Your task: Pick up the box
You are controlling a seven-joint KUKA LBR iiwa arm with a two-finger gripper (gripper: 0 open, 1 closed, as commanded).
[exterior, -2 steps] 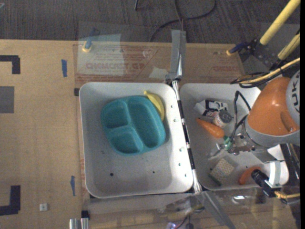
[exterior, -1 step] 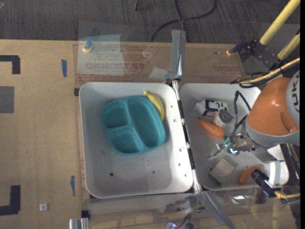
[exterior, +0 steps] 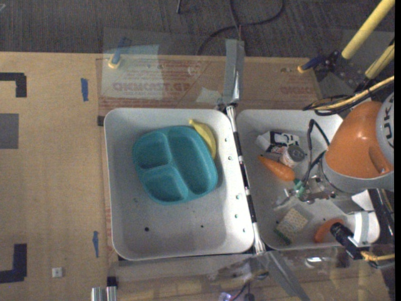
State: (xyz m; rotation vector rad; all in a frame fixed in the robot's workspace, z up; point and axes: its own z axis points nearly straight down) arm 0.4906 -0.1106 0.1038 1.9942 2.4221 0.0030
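Observation:
A small flat box (exterior: 292,222) with a speckled tan and green face lies near the front edge of the right bin (exterior: 250,127). My gripper (exterior: 296,193) hangs over the middle of that bin, just behind the box and slightly to its right, under the orange wrist band. Nothing shows in its grasp. The box lies flat on the bin floor, apart from the gripper.
The right bin also holds an orange carrot (exterior: 277,168), a black and white packet (exterior: 280,140), a small round item (exterior: 294,155) and an orange piece (exterior: 323,231) at the front right. In the left bin (exterior: 119,187) lie a teal divided plate (exterior: 175,165) and a banana (exterior: 205,135).

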